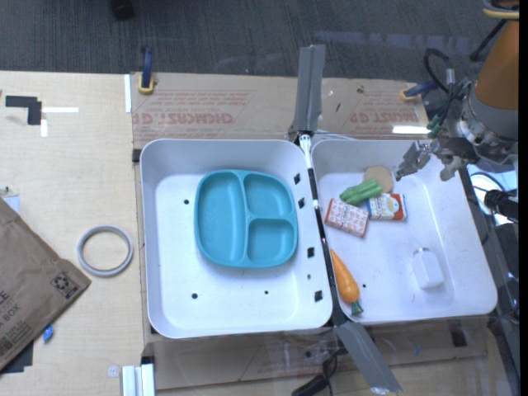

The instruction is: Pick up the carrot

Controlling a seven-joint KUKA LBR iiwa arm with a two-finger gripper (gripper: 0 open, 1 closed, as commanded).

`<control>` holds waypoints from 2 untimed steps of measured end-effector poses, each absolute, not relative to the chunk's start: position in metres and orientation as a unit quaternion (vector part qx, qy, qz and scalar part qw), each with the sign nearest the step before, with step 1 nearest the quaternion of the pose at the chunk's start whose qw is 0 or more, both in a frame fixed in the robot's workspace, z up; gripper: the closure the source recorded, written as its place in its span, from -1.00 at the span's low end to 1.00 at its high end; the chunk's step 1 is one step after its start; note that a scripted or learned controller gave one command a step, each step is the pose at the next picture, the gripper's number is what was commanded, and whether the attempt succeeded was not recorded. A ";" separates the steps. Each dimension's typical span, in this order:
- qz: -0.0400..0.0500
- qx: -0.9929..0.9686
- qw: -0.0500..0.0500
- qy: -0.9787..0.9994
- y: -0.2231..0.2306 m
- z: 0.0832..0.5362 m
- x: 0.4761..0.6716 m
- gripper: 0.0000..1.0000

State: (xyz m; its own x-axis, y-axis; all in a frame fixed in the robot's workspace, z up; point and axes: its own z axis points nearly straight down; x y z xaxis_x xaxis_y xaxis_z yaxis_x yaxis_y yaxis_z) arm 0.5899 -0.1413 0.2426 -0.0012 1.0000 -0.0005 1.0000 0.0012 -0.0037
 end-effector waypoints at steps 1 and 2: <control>0.001 -0.655 0.000 -0.756 -0.110 0.441 0.527 -1.00; 0.002 -0.778 0.001 -0.629 -0.065 0.440 0.490 -1.00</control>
